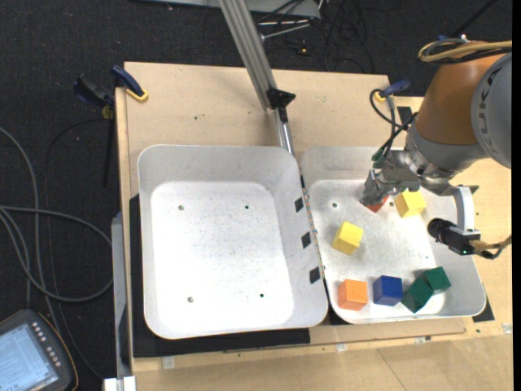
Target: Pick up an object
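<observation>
Fingers (377, 195) hang low over the right bin's upper middle, their tips down at a small red block (375, 206) that peeks out just beneath them; whether they are spread or closed on it I cannot tell, since the wrist hides the gap. My reading is that the task is at the grasp step: the arm (464, 112), reaching in from three o'clock, has its tool at bin level on a chosen object, and nothing is visibly lifted. The next move calls for a firm closing on the red block and a straight rise. The yellow block at three o'clock sits very close to the tool and could be nudged.

Going from largest to smallest: the counter (203, 104) carries both bins. The left bin (151, 218), at nine o'clock of the scene, shows a bare speckled floor with a few small dark dots. The right bin (326, 202), at three o'clock, holds all the blocks. Besides the red one, a yellow block (410, 204) lies just beside the fingers at their three o'clock. A second yellow block (348, 238) sits near the bin's centre, at about seven o'clock from the fingers. Along the bin's six o'clock edge stand an orange block (352, 293), a blue block (389, 290) next to it, and two dark green blocks (427, 289) touching each other toward five o'clock.
</observation>
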You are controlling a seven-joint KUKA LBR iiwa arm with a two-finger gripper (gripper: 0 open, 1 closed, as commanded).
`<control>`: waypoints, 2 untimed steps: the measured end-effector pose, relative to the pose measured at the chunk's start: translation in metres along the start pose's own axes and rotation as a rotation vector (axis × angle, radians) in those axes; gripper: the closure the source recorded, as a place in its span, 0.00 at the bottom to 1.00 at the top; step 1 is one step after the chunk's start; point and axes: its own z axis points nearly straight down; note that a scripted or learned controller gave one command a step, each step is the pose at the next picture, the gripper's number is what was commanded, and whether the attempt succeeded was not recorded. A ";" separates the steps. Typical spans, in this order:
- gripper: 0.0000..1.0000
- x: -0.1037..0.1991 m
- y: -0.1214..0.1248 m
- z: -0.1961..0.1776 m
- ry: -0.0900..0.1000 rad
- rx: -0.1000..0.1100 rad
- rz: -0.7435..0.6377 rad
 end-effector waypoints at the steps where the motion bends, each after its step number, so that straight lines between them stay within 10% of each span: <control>1: 1.00 0.052 0.000 0.004 0.002 0.004 -0.005; 2: 1.00 0.097 0.003 -0.003 0.002 0.002 -0.005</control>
